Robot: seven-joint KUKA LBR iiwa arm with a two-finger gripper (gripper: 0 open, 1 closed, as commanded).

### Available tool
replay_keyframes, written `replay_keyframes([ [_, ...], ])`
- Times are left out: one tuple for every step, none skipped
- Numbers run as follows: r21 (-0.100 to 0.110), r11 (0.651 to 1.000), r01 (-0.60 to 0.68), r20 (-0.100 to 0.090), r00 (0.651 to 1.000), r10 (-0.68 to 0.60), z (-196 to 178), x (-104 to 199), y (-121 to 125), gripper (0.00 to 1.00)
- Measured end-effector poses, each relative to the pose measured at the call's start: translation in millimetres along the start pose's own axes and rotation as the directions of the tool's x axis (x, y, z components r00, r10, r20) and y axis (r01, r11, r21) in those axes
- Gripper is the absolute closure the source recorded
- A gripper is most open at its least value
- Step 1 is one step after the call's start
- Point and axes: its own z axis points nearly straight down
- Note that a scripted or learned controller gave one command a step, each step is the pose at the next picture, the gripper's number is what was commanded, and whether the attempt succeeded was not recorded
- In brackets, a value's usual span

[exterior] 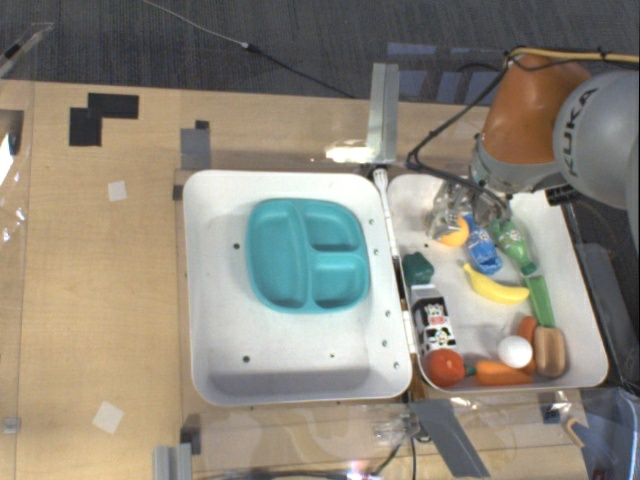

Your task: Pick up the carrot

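My gripper point(462, 211) hung over the far part of the right bin point(590, 363), above a small yellow piece; whether it was open or held anything I could not tell. The carrot point(503, 373) lay well apart from it, toward the bin's near wall, long axis roughly parallel to that wall, between a tomato point(445, 367) and a bun point(549, 351), below a white ball point(515, 351).

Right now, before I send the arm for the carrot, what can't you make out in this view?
- Gripper: its fingers blur into the clutter beneath; open or shut is unreadable.
- Yellow item below the gripper: partly covered by it, identity unclear.
- Carrot: one end tucked behind the white egg and tomato.
- Small boxed toy: its print is too small to read.
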Motion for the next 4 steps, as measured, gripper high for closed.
replay_keyframes([
  [0.001, 1.0, 0.011, 0.007, 1.0, -0.011, -168, 7, 12, 1.0],
  [0.001, 1.0, 0.011, -0.007, 1.0, -0.011, -160, 9, 12, 0.0],
  [-0.002, 0.996, 0.088, -0.026, 0.996, -0.088, -1, 18, -3, 0.0],
  [0.0, 0.996, 0.091, 0.001, 0.996, -0.091, -23, 10, -1, 1.0],
])
